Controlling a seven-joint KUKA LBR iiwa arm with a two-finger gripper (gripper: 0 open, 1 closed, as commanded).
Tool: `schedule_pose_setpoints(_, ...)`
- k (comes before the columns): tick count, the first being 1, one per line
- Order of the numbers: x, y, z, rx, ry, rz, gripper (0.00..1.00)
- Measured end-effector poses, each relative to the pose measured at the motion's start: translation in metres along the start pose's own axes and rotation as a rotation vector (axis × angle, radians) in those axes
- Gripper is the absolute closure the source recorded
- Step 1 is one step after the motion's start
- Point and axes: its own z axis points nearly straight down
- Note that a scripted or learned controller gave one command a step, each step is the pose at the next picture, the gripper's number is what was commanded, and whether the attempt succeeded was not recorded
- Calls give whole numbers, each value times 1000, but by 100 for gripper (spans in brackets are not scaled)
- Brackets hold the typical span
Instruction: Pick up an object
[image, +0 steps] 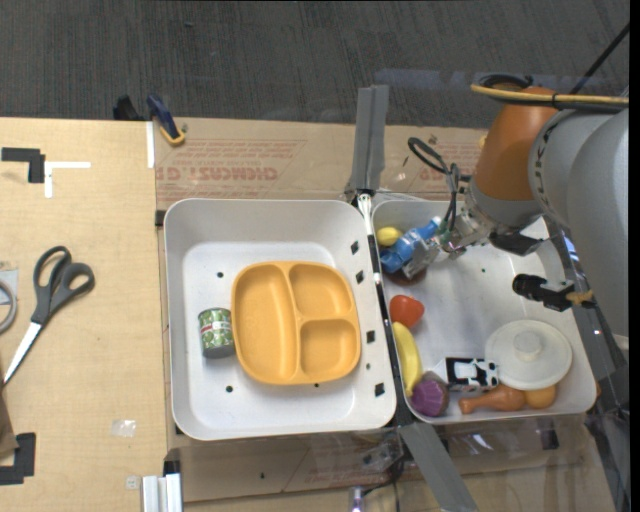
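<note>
at the right bin's (560, 405) far-left corner, the gripper (447, 240) sits low, just right of a blue bottle (418, 240). whether its fingers are open, closed or gripping cannot be told from this view; the wrist and cables hide them.

the bottle is the likely target. it lies on its side, long axis running from lower left to upper right, its upper-right end toward the gripper. a yellow ball (388, 237) lies just left of the bottle, against the bin's left wall. a dark object lies under or just below the bottle; contact cannot be told.

clearance: the far wall and left wall crowd the bottle on two sides. open floor lies right of and below the bottle. a tomato (405, 309) and a banana (406, 355) lie below the bottle, apart from it. a straight lift appears the least obstructed path.
</note>
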Motion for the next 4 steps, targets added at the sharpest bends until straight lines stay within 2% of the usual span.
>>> schedule_pose_setpoints(1,-61,-72,-4,-5,-1,85,0)
schedule_pose_setpoints(2,-8,0,-1,-7,-2,16,0)
schedule_pose_setpoints(3,-7,17,-1,-4,-1,193,0)
schedule_pose_setpoints(4,-9,17,-12,-6,-6,190,100)
